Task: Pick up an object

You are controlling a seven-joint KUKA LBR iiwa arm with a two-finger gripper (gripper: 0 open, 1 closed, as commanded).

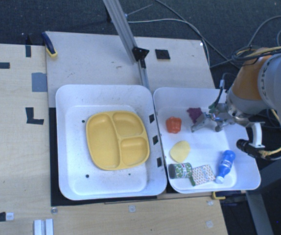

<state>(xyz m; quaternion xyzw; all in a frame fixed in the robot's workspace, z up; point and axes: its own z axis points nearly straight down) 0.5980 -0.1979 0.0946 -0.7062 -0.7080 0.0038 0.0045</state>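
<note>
- While no one thing is named by the task, the nearest candidates lie in the right bin [238,180], at the right of the frame: a dark purple piece [195,114] near the upper middle, an orange-red object [174,125] just left of and below it, a pale yellow round object [180,151] lower down, a green-and-patterned packet [191,173] near the bottom edge, and a small blue bottle [224,164] at lower right.
- None of these sits between the fingers, so nothing is lifted yet.
- Just right of the purple piece hangs the hand [199,126], its grey fingers pointing left and down; whether they stand apart or together I cannot tell.
- Judged from this, the step in hand is the approach, before any grasp.
- Next, the hand needs to settle over one object, most likely the purple or orange-red one, and close squarely on it without nudging its neighbour.
- Further left, the left bin [64,131] holds a yellow divided plate [118,140], well apart from the hand, on the counter [91,58].
</note>
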